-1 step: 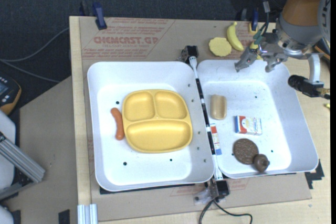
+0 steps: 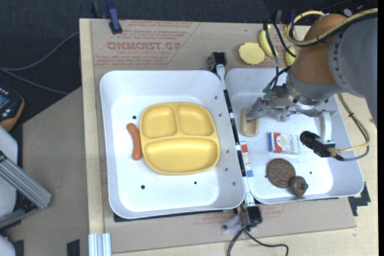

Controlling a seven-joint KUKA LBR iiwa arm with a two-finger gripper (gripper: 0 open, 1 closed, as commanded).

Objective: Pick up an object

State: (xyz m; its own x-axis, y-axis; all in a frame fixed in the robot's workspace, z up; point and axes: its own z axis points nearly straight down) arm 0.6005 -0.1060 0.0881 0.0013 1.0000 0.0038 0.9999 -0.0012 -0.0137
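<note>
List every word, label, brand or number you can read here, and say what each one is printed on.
"CHEMCAST GP": large red letters on the brown board behind the left bin; the last letters are faint, so the ending is uncertain.
Smaller red lines above and below that name on the board: too blurred to read.
Small red, white and blue packet in the right bin: print too small to read.
Red and blue markings on the strip between the bins: not legible.

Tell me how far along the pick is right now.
Nothing looks lifted yet. The pincer hangs low in the right bin, just above a tan object by its left wall. The small carton, brown cookie and left-bin hot dog lie untouched. Grasping and raising remain.
</note>
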